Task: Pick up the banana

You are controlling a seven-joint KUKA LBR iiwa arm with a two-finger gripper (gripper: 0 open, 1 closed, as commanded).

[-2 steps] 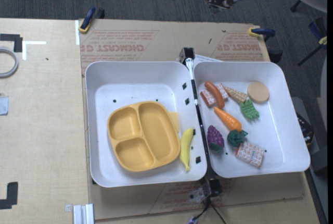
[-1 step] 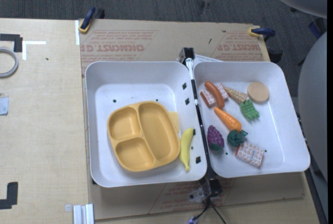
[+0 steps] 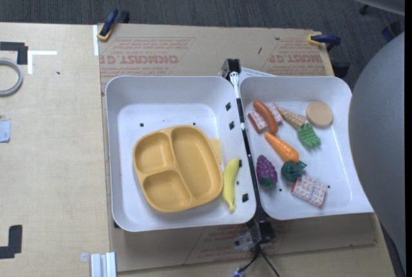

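Two white bins, food toys in both; the arm's grey bulk sits at the right edge and its jaws cannot be told.
Left bin (image 3: 122, 140): yellow divided plate (image 3: 177, 168), with the banana (image 3: 230, 184) just beside its right rim, lying lengthwise, plain yellow, against the dividing wall. Right bin (image 3: 341, 160): grapes (image 3: 266, 169), cracker (image 3: 309, 191), carrot (image 3: 282, 146), sausage (image 3: 266, 116), cookie (image 3: 319, 113).

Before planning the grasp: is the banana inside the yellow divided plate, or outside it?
Outside: the banana lies on the left bin's floor beside the plate's right rim.
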